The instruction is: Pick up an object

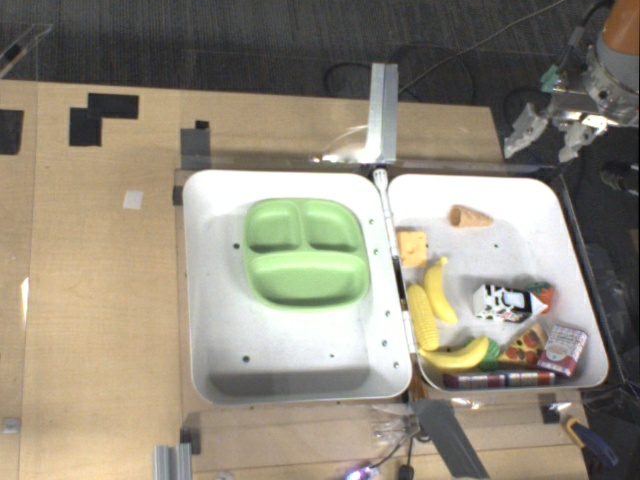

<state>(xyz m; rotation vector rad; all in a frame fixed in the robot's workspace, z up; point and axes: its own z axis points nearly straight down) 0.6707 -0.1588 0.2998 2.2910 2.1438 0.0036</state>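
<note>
The hand [552, 136] hangs at upper right, beyond the right bin [570, 230], fingers spread wide and holding nothing. The banana [463, 351] lies at lower right inside that bin. It looks light, stiff and smooth; grip across its middle.

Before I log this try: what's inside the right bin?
The right bin holds bananas, corn, a cone, a cheese block, a red carton. Whatever lies beneath them is covered.

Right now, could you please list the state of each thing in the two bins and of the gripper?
gripper: open, holding nothing, beyond the right bin's far corner
green tray: flat, left bin
cone: on its side, apart
cheese cube: by the divider
corn: lying flat
banana: lying flat
red carton: tilted in the corner
</note>
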